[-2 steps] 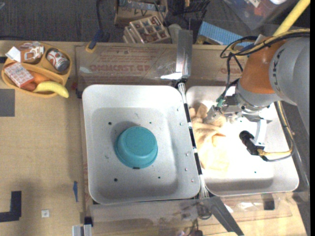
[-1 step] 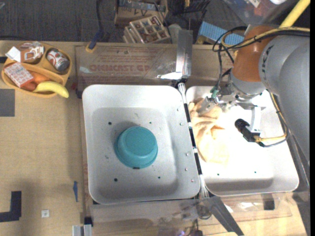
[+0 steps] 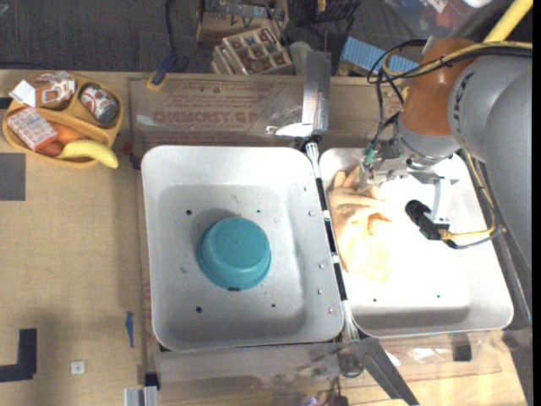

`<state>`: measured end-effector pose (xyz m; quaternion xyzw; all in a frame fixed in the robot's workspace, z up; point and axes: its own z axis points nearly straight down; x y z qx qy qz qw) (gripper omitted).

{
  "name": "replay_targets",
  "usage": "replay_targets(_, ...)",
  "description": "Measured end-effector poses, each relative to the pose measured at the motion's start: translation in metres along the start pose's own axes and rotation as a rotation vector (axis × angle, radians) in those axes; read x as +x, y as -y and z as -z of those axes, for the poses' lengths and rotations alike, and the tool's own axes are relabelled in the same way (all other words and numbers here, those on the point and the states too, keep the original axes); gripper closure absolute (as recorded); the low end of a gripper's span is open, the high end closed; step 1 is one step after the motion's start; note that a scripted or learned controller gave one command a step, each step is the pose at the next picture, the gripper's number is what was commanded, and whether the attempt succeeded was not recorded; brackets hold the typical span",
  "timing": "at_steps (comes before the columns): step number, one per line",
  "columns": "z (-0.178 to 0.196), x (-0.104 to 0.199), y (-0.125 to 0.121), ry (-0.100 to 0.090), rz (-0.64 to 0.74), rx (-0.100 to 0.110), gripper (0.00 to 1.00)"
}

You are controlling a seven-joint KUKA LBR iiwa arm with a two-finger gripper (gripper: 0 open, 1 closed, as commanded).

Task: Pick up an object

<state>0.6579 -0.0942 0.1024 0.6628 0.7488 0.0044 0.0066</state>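
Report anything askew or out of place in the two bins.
Nothing is spilled or broken. The teal bowl sits upside down in the left bin; a pale crumpled cloth lies bunched against the right bin's left wall.

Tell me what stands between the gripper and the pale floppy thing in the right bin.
Nothing visible does. The gripper is low at the upper edge of the pale floppy thing in the right bin.

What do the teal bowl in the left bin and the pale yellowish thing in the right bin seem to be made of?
Teal bowl: probably plastic, smooth, matte, even colour, lying upside down. Pale yellowish thing: looks like soft cloth or a rubbery toy, crumpled and floppy; overexposure leaves it open.
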Motion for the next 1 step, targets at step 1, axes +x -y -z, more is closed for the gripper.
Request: replay_targets(1, 0.0835, 0.0291, -0.0001, -0.004, 0.241, 0.01, 1.0)
